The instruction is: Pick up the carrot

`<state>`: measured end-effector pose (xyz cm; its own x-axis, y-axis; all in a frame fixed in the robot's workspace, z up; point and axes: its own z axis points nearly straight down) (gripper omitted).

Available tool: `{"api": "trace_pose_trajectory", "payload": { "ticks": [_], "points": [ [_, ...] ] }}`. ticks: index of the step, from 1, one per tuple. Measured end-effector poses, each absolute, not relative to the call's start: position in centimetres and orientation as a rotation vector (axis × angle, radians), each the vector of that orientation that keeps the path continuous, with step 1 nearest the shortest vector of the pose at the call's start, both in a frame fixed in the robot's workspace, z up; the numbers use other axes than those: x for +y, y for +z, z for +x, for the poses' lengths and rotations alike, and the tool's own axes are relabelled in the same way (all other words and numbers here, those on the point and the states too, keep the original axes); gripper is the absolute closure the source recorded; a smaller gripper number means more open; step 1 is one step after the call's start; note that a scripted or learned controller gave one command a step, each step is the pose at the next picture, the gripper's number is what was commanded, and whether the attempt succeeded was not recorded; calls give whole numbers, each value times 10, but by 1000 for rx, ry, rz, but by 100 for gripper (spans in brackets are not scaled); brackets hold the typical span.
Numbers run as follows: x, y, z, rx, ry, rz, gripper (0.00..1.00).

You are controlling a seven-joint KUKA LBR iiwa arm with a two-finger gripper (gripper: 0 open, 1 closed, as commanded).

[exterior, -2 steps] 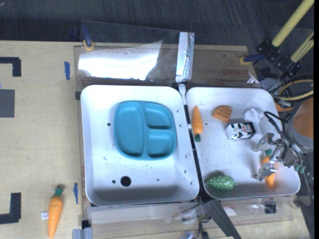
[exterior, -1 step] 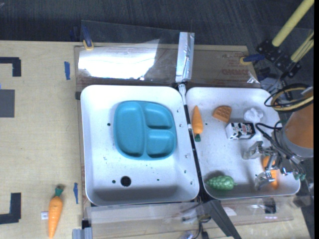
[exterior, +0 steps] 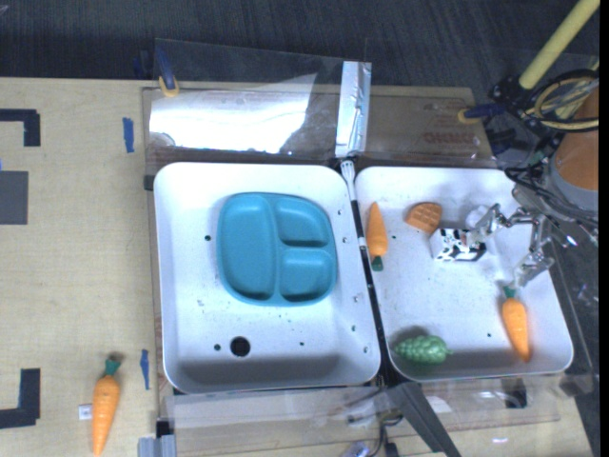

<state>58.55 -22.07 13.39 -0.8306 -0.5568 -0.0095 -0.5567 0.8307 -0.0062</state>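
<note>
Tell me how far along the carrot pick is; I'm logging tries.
Done: nothing lifted. Both carrots in the right bin lie flat, one at the left wall, one near the right corner; a third lies on the bench. In hand: the gripper hovers just above the right-corner carrot, with nothing visibly between its fingers. Left: descend, grasp and lift.

The wooden bench [exterior: 67, 255] carries two white bins [exterior: 181, 350] at centre frame; a carrot [exterior: 104, 403] lies at lower left, beside what may be blue tape [exterior: 145, 368].
</note>
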Motion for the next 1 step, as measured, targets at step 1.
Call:
{"api": "trace_pose_trajectory", "payload": {
  "ticks": [1],
  "points": [
    [-211, 131, 512, 2922, 2, -1144, 0]
  ]
}}
